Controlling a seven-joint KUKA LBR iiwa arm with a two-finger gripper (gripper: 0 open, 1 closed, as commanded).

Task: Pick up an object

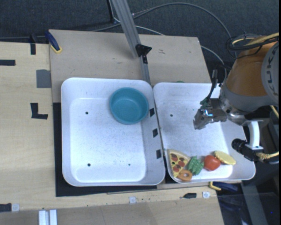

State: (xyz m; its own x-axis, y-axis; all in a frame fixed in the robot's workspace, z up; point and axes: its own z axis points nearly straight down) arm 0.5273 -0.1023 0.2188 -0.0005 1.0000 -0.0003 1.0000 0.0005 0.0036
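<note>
Nothing was lifted yet: the end effector [203, 119] (grip state unclear) hung above the tomato [211, 162], apart.

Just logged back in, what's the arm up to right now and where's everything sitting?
The gripper is over the bare middle of the right bin, with nothing visibly held. The toy food lies along that bin's near edge: a pizza slice, a green piece, a tomato and a yellow piece. A blue bowl sits in the left bin, near its far right corner. Nothing has been picked up.
</note>
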